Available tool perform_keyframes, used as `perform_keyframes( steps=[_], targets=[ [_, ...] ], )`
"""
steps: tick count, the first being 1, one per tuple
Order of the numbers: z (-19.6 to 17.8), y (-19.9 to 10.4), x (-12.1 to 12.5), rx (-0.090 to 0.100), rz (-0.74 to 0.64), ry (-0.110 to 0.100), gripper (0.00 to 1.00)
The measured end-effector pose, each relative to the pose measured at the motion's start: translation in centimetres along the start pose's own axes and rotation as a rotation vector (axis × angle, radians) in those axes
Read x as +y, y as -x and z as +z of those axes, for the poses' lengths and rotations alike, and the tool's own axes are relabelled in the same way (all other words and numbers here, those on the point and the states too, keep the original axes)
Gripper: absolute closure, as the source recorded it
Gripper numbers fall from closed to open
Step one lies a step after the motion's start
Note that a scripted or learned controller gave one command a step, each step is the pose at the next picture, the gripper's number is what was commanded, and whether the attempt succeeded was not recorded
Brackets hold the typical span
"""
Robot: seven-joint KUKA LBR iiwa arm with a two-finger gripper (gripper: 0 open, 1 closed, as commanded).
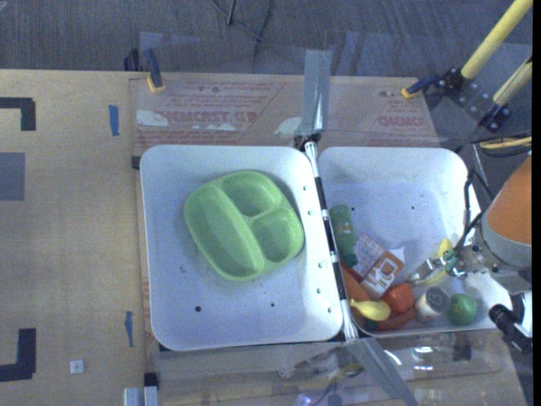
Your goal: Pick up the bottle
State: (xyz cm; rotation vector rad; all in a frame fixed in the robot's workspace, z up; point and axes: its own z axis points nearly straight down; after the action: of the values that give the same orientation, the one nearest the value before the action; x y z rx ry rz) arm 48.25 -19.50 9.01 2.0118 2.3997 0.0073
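**Desk:** What's the bench and the room like?

**Operator:** I see a pale wooden bench (68, 252) with blue tape marks, flattened cardboard (211, 112) behind the bins, grey carpet beyond, and yellow poles (499, 28) top right.

**Desk:** Counts?

**Operator:** Two white bins. The left bin (169, 303) holds one green divided plate (243, 224). The right bin (380, 172) holds one green bottle (342, 227) lying against its left wall, one packet, a few toy fruits. One gripper (448, 263) hangs over the right bin's near right corner, well apart from the bottle; I cannot tell its opening.
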Motion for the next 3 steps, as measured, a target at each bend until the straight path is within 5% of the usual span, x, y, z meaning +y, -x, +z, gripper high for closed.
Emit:
perform_keyframes(
  steps=[1, 2, 3],
  targets=[
    [-1.0, 0.3, 0.1, -0.009, 0.003, 0.006, 1.00],
    [-1.0, 0.3, 0.1, -0.009, 0.002, 0.006, 0.00],
    [-0.1, 1.5, 0.5, 0.021, 0.493, 0.004, 0.00]
  ],
)
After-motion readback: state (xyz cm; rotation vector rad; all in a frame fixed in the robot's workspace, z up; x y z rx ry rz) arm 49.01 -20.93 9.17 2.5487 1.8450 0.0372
